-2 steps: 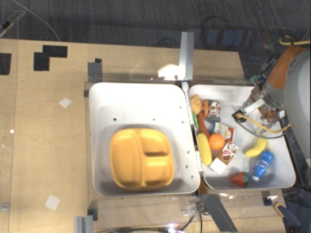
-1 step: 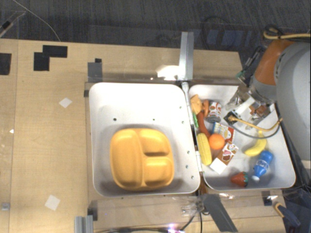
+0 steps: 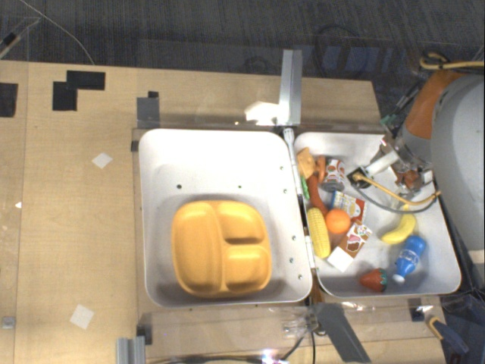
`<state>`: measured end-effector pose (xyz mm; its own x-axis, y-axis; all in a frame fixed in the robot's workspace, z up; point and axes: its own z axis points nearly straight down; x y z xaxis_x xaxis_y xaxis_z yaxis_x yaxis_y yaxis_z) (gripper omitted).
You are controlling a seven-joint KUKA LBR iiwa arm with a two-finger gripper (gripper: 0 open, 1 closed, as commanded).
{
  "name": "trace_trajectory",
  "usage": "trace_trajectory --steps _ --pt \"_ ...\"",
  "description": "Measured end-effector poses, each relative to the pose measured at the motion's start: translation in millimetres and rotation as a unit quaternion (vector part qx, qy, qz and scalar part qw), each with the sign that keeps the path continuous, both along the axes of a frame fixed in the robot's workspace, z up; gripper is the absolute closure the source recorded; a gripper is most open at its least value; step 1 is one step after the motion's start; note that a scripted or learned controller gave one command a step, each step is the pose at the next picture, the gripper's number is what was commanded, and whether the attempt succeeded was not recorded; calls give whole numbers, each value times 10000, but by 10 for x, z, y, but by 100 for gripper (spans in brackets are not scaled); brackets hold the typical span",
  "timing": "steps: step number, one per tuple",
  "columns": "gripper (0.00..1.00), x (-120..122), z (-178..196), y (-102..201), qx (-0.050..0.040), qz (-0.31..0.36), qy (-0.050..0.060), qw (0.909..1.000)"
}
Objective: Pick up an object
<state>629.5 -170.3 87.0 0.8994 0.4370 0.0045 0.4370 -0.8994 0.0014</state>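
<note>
The right bin point(image 3: 447, 271) holds several small things. A corn cob point(image 3: 319, 232) lies along its left wall beside an orange ball point(image 3: 337, 221) and a carrot point(image 3: 313, 192). A banana point(image 3: 399, 230), a blue bottle point(image 3: 408, 258) and a red strawberry point(image 3: 373, 280) sit toward the near right. Red-and-white cartons point(image 3: 350, 203) lie in the middle. My gripper point(image 3: 410, 177) hangs over the bin's far right part, above the banana and apart from it, with nothing seen in its grasp.
The left bin point(image 3: 159, 158) bears a yellow divided tray point(image 3: 220, 246) in its near half. A tan bread piece point(image 3: 305, 161) and a white block point(image 3: 340, 259) also lie in the right bin. A metal post point(image 3: 291, 89) stands behind the divider.
</note>
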Motion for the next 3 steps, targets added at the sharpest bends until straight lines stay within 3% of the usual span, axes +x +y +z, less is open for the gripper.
trace_trajectory --steps 1,3 --pt "0 -193 8 111 1 -1042 -10 9946" --pt "0 -193 8 111 -1 -1039 -9 9946"
